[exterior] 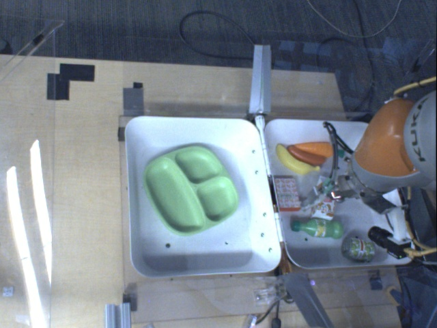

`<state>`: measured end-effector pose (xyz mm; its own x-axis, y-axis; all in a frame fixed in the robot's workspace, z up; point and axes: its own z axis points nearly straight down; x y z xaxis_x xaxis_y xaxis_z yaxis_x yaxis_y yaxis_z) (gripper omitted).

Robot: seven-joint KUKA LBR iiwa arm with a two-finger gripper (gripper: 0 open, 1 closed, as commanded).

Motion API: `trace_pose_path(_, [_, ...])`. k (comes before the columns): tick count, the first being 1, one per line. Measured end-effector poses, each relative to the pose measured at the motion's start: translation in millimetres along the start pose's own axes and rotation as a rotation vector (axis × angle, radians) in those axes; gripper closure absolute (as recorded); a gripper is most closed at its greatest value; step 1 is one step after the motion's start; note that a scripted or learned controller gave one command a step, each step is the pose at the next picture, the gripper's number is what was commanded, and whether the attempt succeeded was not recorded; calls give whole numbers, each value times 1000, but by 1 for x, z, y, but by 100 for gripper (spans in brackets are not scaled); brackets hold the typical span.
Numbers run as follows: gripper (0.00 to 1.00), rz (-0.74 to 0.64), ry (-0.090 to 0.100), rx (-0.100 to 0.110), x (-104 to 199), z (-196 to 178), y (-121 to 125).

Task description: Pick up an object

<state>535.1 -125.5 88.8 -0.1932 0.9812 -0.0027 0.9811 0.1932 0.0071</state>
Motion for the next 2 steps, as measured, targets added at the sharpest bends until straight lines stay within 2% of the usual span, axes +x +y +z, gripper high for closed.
trace_pose_path(1, [100, -3, 0, -5, 1, -11, 2])
trace_pose_path(2, [100, 108, 2, 3, 45, -96, 39])
